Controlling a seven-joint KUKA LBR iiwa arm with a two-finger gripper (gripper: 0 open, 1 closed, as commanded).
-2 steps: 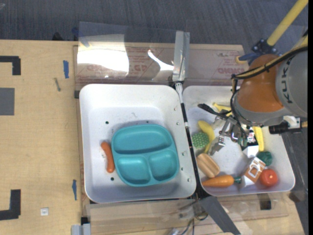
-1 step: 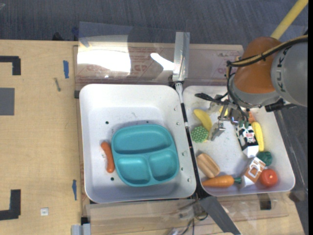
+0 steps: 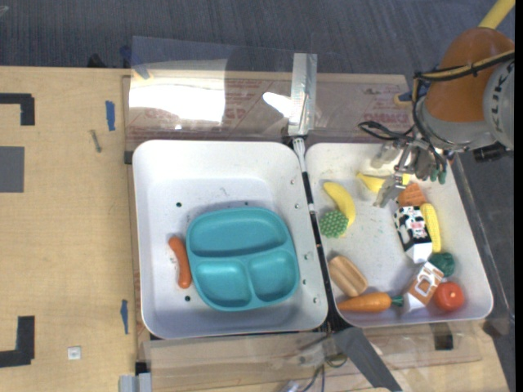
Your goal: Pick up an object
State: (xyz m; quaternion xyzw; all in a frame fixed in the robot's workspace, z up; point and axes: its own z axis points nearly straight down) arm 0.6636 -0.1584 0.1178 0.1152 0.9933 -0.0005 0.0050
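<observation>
Both bins, the left bin (image 3: 155, 170) and the right bin (image 3: 474, 251), are formed in smooth white plastic with a slight sheen. The divided plate (image 3: 241, 256) is moulded in matt teal plastic. The bench top (image 3: 57, 243) is presented as pale, matt wood board. A clear, glossy plastic sheet (image 3: 212, 96) is seen behind the bins, with bright glare on it. A brushed metal strip (image 3: 303, 88) is mounted upright between the bins. The banana (image 3: 341, 202), carrot (image 3: 366, 302) and tomato (image 3: 449, 296) are finished in smooth, shiny plastic. The arm's orange band (image 3: 470, 68) is glossy.
</observation>
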